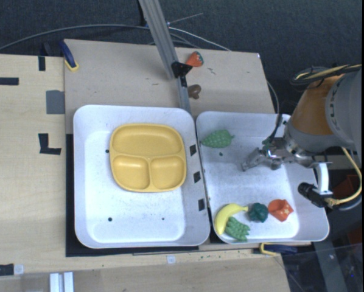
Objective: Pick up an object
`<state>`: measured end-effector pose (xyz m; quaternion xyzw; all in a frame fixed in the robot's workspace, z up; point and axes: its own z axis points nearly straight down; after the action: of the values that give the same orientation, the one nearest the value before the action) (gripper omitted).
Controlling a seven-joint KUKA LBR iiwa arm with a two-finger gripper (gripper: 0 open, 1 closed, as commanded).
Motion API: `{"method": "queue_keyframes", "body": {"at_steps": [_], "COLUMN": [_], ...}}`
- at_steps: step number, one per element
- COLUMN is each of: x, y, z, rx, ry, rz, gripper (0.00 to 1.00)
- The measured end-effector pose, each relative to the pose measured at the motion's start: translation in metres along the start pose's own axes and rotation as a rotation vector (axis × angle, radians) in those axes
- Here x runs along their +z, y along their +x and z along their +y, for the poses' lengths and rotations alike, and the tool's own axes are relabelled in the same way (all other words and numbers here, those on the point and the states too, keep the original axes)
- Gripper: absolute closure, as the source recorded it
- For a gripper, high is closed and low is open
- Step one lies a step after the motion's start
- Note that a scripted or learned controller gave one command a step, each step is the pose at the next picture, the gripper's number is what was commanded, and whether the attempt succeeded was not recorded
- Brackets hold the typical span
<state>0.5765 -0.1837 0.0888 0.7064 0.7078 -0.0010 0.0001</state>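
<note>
My gripper (250,162) hangs over the middle of the right bin (231,181), pointing left, with nothing visible between its fingers. A green leafy toy (217,139) lies at the bin's upper left, well clear of the gripper. Along the bin's front edge sit a yellow banana (226,213), a light green toy (237,229), a dark green toy (258,212) and a red-orange toy (280,210). The bare bin floor lies below the gripper.
The left bin (91,181) holds a yellow compartment plate (148,156). A grey pole (161,29) slants down to the bins' rear junction. Small orange (195,58) and brown (195,91) items lie on the bench behind the bins.
</note>
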Motion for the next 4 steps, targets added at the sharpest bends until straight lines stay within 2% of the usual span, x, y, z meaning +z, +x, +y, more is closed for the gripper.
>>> {"method": "queue_keyframes", "body": {"at_steps": [1,2,3,4], "x": [-0.010,-0.073,-0.116,-0.135], "y": [0.001,0.001,-0.002,-0.001], "z": [0.000,-0.003,0.001,0.001], "rx": [-0.001,0.000,0.000,0.000], "ry": [0.000,-0.006,-0.005,-0.002], "rz": [0.001,0.000,0.000,0.002], "gripper": [1.00,1.00,1.00,1.00]}}
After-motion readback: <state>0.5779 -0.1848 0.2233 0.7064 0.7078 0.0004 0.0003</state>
